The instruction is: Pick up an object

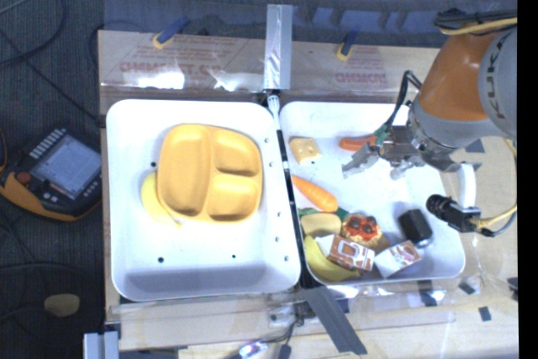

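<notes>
Glossy white plastic bins (126, 265)

Two white bins (118, 206), one yellow tray (208, 171), two carrots (314, 194), one banana (324, 262).

A robotics lab: taped cardboard bench (210, 59), control pendant (55, 172) and cables (34, 4) on carpet.
</notes>
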`<state>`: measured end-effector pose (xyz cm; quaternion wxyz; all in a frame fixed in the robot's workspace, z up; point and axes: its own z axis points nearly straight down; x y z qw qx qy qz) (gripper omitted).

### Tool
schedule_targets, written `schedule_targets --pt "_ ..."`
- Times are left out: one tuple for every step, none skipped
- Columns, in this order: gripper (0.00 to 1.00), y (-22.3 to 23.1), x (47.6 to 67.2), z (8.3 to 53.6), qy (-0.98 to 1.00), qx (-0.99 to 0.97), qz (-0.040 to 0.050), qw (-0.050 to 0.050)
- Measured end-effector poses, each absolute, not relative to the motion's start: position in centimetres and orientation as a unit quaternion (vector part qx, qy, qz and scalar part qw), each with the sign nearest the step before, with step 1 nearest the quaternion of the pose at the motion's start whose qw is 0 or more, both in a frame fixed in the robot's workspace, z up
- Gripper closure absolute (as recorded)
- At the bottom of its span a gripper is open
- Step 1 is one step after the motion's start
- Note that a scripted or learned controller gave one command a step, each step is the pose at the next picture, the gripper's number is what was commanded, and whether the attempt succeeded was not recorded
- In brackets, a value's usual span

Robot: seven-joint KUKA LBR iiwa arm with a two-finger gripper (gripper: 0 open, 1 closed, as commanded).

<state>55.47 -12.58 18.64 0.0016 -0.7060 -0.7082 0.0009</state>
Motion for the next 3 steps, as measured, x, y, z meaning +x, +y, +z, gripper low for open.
schedule_targets --pt "0.00 -10.5 57.6 9.0 -0.749 -0.662 -0.0024 -0.005" --pt "0.00 -10.0 50.4 9.0 -0.714 -0.700 -0.0042 -0.007" --pt "0.00 -16.7 49.1 9.1 -0.752 -0.659 -0.0072 -0.004"
